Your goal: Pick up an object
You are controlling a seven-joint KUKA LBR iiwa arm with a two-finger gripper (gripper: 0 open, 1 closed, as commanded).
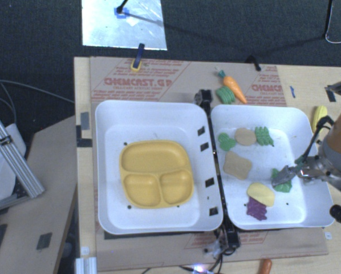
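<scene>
The right bin (pixel 296 117) holds several toy foods: a green piece (pixel 226 142), a round tan piece (pixel 245 136), a second green piece (pixel 264 136), a tan square slice (pixel 237 166), a yellow piece (pixel 261 194) and a purple cluster (pixel 256 210). My gripper (pixel 283 177) reaches in from the right, low over the bin's right half. Its tip is directly at a small green piece (pixel 284 187), which it partly hides. I cannot see whether that piece is gripped.
The left bin (pixel 110 124) holds a yellow divided plate (pixel 156 173). An orange carrot (pixel 234 86) and a green toy (pixel 224 95) lie on the cardboard behind the right bin. A yellow object (pixel 319 117) sits just outside its right rim.
</scene>
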